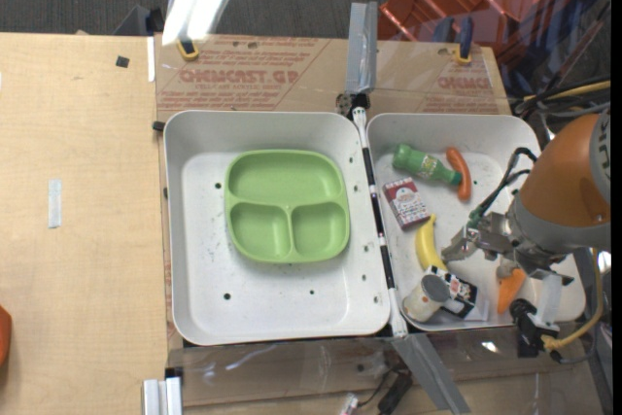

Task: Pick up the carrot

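The carrot (pixel 510 291) is being shown lying in the right bin (pixel 505 123), near its front right corner, with its long axis running roughly from the front wall toward the back and leaning slightly. It is being partly covered by the wrist. The gripper (pixel 483 241) is being held low over the same bin, just beside the carrot's upper end and between it and the banana (pixel 426 244); judging by this, the carrot is lying toward the front and right of the gripper. The arm is being reached in from the right, bent down steeply. Whether the gripper is being held wide or narrow cannot be told.
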{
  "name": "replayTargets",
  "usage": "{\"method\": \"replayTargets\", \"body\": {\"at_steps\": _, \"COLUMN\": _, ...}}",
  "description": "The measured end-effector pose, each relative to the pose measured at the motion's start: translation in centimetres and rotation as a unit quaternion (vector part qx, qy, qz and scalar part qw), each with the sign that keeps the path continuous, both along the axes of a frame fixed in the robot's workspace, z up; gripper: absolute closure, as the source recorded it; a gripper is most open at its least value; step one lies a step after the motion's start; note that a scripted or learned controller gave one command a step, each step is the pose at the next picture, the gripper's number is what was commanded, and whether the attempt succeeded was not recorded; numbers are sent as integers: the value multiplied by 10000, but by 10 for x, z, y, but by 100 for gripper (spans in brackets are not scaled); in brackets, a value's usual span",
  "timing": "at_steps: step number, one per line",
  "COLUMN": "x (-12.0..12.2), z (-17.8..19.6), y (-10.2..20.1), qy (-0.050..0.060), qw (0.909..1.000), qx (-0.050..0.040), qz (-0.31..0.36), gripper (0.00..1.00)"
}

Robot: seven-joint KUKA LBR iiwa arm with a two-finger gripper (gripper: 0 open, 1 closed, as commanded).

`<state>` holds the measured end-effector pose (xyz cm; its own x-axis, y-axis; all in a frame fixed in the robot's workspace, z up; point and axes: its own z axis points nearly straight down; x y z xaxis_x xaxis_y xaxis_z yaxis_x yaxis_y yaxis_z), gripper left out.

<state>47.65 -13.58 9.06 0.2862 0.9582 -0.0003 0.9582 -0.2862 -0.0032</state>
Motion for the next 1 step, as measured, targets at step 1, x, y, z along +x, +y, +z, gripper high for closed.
{"method": "replayTargets", "body": {"at_steps": 1, "x": 4, "z": 5, "y": -48, "qy": 62, "qw": 9997, "qx": 191, "qz": -144, "gripper": 0}}
